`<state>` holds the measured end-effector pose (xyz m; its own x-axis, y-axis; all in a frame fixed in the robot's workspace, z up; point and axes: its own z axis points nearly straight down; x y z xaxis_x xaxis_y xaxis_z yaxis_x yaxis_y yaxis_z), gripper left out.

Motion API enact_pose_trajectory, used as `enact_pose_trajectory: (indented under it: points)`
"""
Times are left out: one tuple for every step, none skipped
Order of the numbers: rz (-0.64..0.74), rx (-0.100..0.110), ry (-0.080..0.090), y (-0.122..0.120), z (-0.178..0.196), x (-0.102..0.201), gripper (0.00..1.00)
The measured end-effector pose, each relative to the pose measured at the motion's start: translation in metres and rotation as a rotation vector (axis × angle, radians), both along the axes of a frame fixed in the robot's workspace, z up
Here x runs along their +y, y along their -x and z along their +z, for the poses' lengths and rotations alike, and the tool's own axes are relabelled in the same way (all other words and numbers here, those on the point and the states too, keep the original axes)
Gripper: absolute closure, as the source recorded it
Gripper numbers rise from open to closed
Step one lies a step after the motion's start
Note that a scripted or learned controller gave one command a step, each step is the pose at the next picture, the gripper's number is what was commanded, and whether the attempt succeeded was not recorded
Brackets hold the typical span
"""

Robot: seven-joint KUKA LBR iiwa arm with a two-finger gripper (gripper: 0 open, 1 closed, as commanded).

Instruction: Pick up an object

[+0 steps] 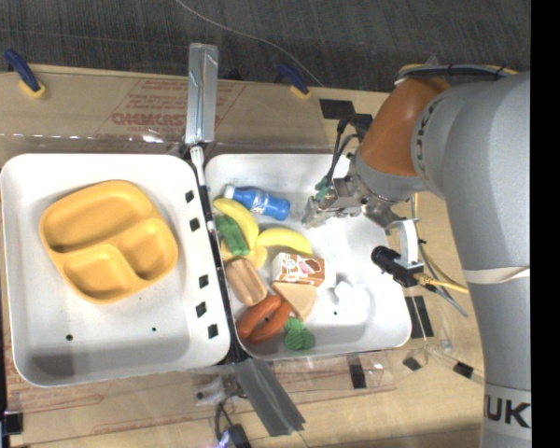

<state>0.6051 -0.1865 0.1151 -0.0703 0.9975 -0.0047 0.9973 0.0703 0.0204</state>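
A: How is the arm (476, 203) sitting?

B: It is reaching in from the right, its thick grey body filling that side, the orange band (397, 133) bending down over the right bin (392, 315). The gripper (325, 203) is hanging at the bin's upper middle, above bare white floor. I cannot tell how it is set; the tip is too small and cluttered to read.

A: And the largest things around it?

B: Far to its left, the other white bin (37, 343) is bearing a smooth yellow divided plate (109, 239) with three rounded wells. Both bins are looking like glossy moulded plastic.

A: Nearer the gripper?

B: Just left of it a blue bottle (261, 203) is lying on its side. Below-left, two curved yellow bananas (282, 241) are lying close together, one partly over a green piece (234, 237). Below them is lying a printed carton (301, 270), then a tan wedge (297, 298), a brown bread-like roll (245, 281), a red-orange sausage shape (262, 317) and a knobbly green broccoli piece (299, 336). All are lying in the bin, apart from the gripper.
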Motion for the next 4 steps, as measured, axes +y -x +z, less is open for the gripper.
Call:
enact_pose_trajectory:
  points:
    - [0.0,0.001,0.0,0.0,-0.001,0.0,0.0]
    - [0.134,0.024,-0.004,0.02,-0.023,0.008,0.0]
    - [0.542,0.018,0.003,-0.046,-0.016,0.062,0.0]
    - [0.473,0.02,0.01,-0.052,-0.021,0.082,0.0]
